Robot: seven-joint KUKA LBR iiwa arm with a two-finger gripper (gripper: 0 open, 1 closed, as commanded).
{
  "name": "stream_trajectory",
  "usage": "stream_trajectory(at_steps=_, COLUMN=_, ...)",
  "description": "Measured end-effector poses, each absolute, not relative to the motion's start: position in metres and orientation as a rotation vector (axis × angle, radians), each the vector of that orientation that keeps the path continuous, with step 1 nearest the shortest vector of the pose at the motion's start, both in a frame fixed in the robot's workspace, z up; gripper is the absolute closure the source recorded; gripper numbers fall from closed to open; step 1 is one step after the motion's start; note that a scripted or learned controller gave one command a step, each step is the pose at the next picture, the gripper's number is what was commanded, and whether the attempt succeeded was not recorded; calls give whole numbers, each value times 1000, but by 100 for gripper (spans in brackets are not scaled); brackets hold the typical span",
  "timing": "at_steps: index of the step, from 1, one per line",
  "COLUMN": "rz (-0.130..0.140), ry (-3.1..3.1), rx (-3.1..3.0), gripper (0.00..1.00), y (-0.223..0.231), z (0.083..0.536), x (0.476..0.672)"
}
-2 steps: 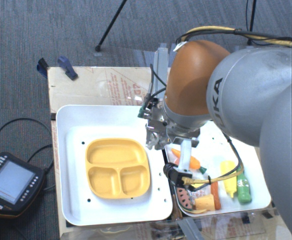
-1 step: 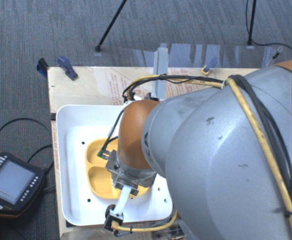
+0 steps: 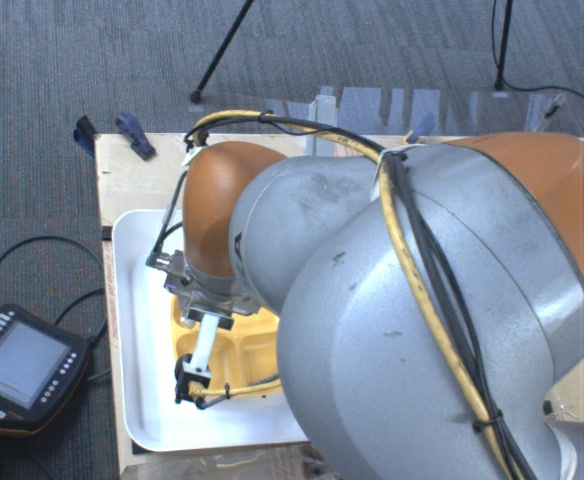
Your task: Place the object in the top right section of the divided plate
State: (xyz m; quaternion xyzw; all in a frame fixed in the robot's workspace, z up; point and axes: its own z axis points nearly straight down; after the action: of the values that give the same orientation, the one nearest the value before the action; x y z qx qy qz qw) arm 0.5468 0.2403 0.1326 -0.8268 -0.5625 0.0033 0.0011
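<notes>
Over yellow divided plate (image 3: 252, 356) in white bin (image 3: 137, 268) | gripper (image 3: 210, 313) | open or closed: cannot tell

I read this as a robot lab: grey carpet (image 3: 62, 58), stand legs (image 3: 228, 38), teach pendant (image 3: 17, 368) on the floor, blue clamp (image 3: 134, 135) at the table (image 3: 152, 178) corner, cabled arm (image 3: 372, 368) over a white bin (image 3: 137, 258).

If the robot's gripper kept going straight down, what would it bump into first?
Probably the yellow divided plate, lying in the white bin right beneath the gripper. The arm hides much of the plate, so I cannot tell which section.
</notes>
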Motion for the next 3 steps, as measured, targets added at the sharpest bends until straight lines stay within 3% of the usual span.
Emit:
stream_trajectory(at_steps=1, rz=-1, ry=-1968, rx=-2451, gripper=100, y=137, z=204, x=609)
stream_trajectory(at_steps=2, rz=9, ry=-1764, rx=-2596, gripper=100, y=236, z=97, x=634)
stream_trajectory(at_steps=3, rz=7, ry=-1767, rx=-2594, gripper=0, y=238, z=97, x=634)
